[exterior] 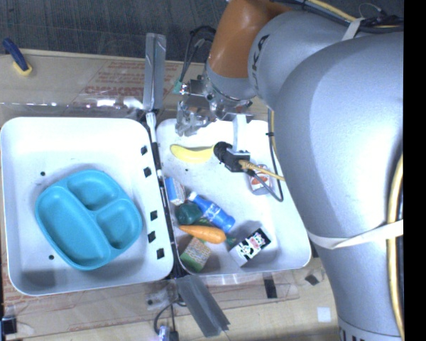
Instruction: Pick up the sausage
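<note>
You're looking at a blue divided plate (89, 217) sitting in the left bin (21, 148). In the right bin (287, 226) a banana (190, 153), a blue bottle (211, 213), a carrot (201, 233) and a black-and-white carton (250, 245) are lying. You cannot make out which item is the sausage. The gripper (189, 121) is hanging over the bin's far edge, just above the banana; whether its jaws are parted you cannot tell.

Two white bins (14, 190). Left one: turquoise divided plate (89, 219). Right one: yellow banana (190, 153) at 12 o'clock, orange carrot (202, 234), blue bottle (214, 213), black-and-white cow-print box (252, 245) at 5 o'clock. Arm (326, 119) grey, orange band (234, 38).
</note>
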Motion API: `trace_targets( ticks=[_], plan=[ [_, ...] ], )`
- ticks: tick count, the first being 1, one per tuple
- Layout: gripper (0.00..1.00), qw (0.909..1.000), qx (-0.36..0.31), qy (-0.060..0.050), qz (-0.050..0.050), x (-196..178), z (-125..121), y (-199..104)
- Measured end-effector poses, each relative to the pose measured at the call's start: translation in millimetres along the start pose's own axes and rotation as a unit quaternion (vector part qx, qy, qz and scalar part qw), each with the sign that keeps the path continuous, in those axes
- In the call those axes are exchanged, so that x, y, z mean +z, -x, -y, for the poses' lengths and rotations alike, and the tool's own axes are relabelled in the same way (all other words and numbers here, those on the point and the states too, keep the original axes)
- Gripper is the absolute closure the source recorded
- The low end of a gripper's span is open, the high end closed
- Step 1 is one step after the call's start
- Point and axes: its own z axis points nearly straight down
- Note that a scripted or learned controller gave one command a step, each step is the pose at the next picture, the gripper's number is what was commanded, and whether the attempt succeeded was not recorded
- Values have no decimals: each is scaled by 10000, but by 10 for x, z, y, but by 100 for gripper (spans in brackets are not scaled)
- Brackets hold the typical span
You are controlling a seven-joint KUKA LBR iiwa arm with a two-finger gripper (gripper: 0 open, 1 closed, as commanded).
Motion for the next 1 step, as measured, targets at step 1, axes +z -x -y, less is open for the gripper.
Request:
trace_targets(
  ticks=[1],
  plan=[
    [100, 9851, -1718, 25, -2, -1274, 16, -78]
  ],
)
